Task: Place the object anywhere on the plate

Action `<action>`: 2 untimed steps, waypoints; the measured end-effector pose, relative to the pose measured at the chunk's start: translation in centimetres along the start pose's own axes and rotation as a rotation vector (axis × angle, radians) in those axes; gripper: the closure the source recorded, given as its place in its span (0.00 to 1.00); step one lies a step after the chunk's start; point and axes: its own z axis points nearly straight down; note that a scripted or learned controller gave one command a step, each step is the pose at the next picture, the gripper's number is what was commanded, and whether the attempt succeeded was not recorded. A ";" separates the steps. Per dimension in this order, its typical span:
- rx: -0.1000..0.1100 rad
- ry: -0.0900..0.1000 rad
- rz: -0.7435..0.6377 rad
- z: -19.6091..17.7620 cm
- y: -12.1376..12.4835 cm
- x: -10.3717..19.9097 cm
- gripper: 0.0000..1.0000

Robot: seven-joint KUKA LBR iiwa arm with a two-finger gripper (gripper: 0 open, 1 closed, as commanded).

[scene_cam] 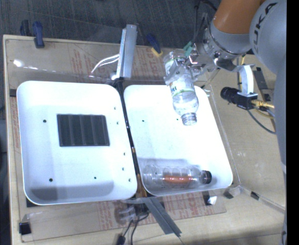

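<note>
**Bottle aloft over the right bin**

Nearest me, a second clear bottle [176, 176] lies on its side along the right bin's [154, 137] front wall. I see the pincer [182, 68] clamped on a clear bottle [183, 97], hanging neck-down above the bin's far end. Left bin [37, 137] carries the dark plate [83, 130].

The arm [256, 14] is cut off by the top edge of the picture, so only its orange band and part of its grey casing show. The base of the clear bottle [182, 93] near the far edge of the right bin [154, 137] merges with the wrist hardware, and the jaws there cannot be made out. Print on the bottle's label is too small to read. The tabletop [251, 157] runs out at the bottom edge.
</note>
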 end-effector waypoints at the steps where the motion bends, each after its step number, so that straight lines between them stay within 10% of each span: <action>1: 0.006 0.001 0.224 5.6 1.1 9.0 1.00; 2: 0.007 -0.001 0.101 12.2 -2.5 15.7 1.00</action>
